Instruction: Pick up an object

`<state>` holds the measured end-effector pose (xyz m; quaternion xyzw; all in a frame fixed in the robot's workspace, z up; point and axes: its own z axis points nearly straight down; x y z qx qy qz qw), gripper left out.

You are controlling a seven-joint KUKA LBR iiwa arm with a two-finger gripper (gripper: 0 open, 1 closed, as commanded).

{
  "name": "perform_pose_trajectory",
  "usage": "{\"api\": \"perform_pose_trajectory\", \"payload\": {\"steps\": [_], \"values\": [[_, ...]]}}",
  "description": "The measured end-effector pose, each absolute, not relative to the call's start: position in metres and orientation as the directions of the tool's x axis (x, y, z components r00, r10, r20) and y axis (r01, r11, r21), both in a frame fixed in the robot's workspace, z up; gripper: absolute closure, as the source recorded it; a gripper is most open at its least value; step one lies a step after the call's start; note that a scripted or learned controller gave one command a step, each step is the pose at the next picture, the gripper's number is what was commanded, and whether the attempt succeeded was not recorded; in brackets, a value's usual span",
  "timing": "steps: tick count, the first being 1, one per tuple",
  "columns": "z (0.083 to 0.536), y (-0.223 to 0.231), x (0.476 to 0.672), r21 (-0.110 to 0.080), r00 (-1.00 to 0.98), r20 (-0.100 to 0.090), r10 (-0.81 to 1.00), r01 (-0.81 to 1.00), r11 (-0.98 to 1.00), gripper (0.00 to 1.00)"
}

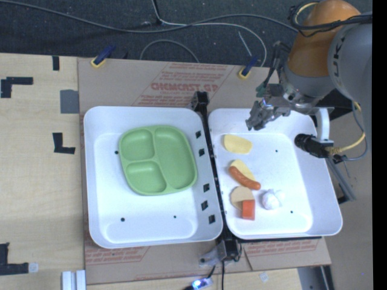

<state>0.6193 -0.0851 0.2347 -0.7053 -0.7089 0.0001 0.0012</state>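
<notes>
Just below claw [259, 118]: yellow piece [237, 144] (apart)

Robot lab, taped cardboard [181, 86], loose cables [181, 23]

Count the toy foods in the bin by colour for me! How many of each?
Yellow: 2, one piece at the top and one under the sausage
Orange-red: 2, the sausage and a small block
Tan: 1, a slice
White: 1, a lump
Total: 6
</notes>
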Motion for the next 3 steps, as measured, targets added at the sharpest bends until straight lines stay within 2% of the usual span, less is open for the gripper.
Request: {"api": "perform_pose_trajectory", "payload": {"steps": [2,3], "values": [[0.219,0.002,0.589,-0.004,-0.004,0.0,1.0,1.0,0.004,1.0],[0.214,0.062,0.57,-0.004,-0.007,0.002,1.0,1.0,0.007,1.0]]}}
